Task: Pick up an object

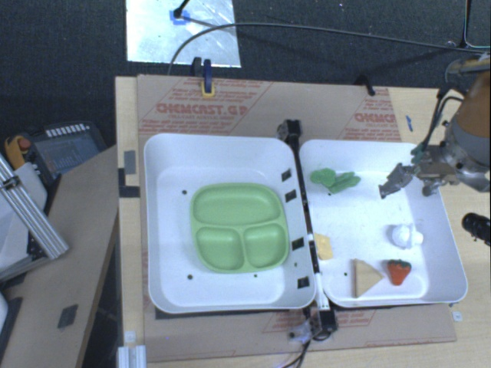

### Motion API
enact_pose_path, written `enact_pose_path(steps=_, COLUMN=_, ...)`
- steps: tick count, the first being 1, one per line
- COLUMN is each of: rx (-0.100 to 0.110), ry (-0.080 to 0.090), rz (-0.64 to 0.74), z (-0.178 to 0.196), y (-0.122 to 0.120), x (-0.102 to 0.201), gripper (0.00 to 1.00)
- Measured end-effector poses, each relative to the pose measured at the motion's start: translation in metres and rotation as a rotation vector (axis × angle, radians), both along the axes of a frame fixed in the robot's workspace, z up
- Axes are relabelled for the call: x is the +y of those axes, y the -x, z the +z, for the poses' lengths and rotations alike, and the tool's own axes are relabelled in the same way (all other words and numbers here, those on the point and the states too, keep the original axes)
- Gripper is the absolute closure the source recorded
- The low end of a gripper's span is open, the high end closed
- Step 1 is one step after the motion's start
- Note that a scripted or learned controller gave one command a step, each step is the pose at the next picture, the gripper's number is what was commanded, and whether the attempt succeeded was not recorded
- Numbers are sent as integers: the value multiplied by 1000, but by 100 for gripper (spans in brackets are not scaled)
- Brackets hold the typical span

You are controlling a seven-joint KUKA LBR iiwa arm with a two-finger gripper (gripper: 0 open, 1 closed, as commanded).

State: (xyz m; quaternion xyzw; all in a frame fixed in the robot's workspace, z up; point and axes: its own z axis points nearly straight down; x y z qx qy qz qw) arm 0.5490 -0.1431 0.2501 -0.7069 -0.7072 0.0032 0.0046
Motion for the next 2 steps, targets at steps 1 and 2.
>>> enact_pose_path(steps=1, rx=-13, ry=2, rz=3, z=7, y=-2, x=0, gripper=0)
enact_pose_path(steps=2, rx=-8, ry=0, rz=2, z=-42, y=-1, x=11, gripper=0)
